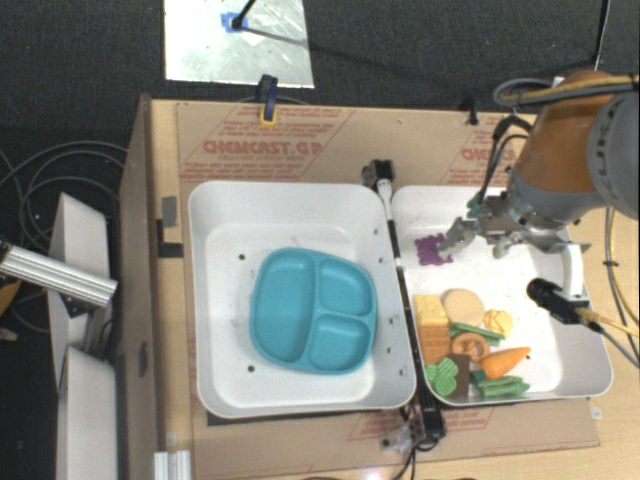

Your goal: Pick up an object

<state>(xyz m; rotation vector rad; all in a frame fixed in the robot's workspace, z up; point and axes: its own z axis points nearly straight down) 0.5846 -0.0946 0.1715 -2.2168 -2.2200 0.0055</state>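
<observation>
Toy food (470,346) lies heaped at the near left of the right bin (590,373): a yellow block, a tan round piece, an orange carrot and green bits, packed close and touching. A purple piece (431,251) sits apart from the heap, farther back by the divider between the bins. The end effector (483,230) hangs over the far part of the right bin, just right of the purple piece; nothing shows between its fingers, and how wide they stand cannot be told. The left bin (215,268) holds a blue divided plate (312,309). Both bins rest on a brown cardboard sheet (300,143) printed with red lettering, which covers the table. Around it the floor is dark carpet (80,58), with a silvery sheet (238,28) at the far side and black cables (45,183) at the left.
</observation>
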